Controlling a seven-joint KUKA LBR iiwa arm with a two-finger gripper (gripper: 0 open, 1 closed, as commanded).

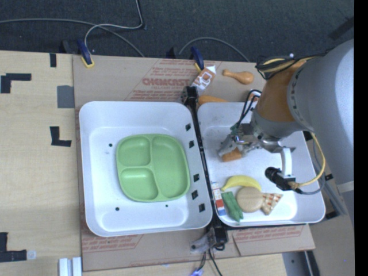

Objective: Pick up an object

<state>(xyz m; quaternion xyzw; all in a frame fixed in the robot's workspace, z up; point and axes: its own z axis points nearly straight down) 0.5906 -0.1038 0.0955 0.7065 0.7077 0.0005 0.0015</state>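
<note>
The robot arm (299,96) reaches in from the right of the frame, its gripper (234,146) low over the right bin (213,119) at an orange object (233,156) lying mid-bin; whether it is open or closed cannot be told. Toward the lower edge of that bin crowd a banana (241,182), a tan round piece (249,199), a green item (232,205) and a pizza slice (271,202). The left bin (95,154) carries a green divided plate (152,167). Beyond the bins, a small orange gourd-shaped toy (238,75) lies on the tabletop (34,171).
</note>
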